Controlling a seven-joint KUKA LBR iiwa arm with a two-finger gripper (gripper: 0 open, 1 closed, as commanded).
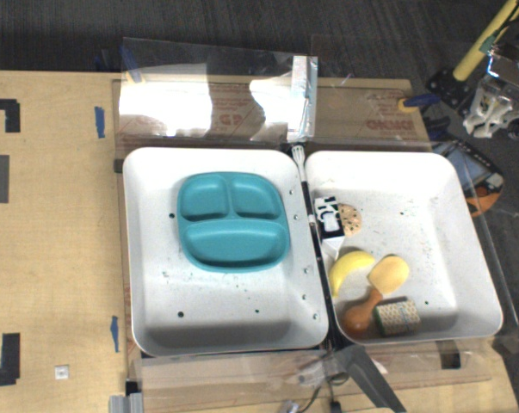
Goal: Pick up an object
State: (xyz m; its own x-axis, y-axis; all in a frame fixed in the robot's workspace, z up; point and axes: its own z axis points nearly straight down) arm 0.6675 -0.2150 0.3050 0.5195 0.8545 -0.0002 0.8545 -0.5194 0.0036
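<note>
— Left bin (pixel 147 299)?
— One teal divided plate (pixel 233 220), lying flat near the middle.
— Right bin (pixel 448 222)?
— Items clustered at its left wall: yellow lemon-like piece (pixel 349 269), wooden spoon (pixel 375 292), small scrub brush (pixel 398 316), black-and-white card (pixel 329 217) beside what may be a cookie (pixel 351 218).
— Gripper?
— Nothing to record of it.

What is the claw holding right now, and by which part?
That cannot be told. The objects lie loose in the right bin: a lemon, a wooden spoon, a brush. The left bin holds a teal tray.
</note>
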